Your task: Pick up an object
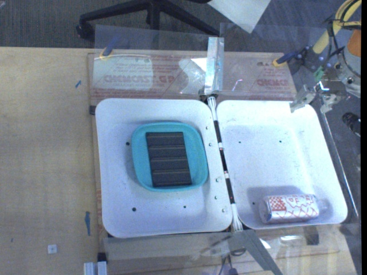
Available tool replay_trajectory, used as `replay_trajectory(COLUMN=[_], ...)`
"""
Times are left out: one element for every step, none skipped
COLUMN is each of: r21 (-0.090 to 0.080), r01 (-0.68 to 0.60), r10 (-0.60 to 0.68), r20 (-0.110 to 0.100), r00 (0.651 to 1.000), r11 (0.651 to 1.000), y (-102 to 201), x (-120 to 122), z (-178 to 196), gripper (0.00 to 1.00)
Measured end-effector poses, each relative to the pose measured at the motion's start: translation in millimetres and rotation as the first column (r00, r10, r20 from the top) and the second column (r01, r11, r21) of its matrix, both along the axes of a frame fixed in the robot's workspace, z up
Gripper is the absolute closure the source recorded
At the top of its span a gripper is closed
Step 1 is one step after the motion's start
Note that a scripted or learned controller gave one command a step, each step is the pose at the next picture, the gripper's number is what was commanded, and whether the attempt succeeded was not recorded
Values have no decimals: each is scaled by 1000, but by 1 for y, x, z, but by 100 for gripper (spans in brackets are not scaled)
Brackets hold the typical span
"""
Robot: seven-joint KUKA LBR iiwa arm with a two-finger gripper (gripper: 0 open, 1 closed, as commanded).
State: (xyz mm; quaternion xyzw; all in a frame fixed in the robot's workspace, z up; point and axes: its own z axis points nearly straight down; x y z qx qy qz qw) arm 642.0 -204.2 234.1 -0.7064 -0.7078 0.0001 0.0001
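A red-and-white patterned can (290, 207) lies on its side near the front edge of the right bin (269, 148). In the middle of the left bin (114, 205) rests a teal square dish (139, 156), and a dark ridged block (168, 159) lies in it. My gripper (319, 93) hangs over the back right corner of the right bin, far from the can, among yellow and grey cables. Nothing shows in its grasp.
A clear plastic wall with a metal post (213, 65) stands behind the bins. The bench top (40, 153) stretches to the left. An office chair base (155, 7) is on the floor behind.
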Motion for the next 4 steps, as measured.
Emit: replay_trajectory(r21=[-1,-3,0,-1], r01=[-167,-227,230,82], r10=[167,227,-230,-82], r20=[1,3,-2,0], r00=[986,974,973,997], r11=[986,974,973,997], y=[-20,-10,88,-13], x=[-67,-14,6,-35], z=[-15,57,-74,-63], gripper=[0,0,0,0])
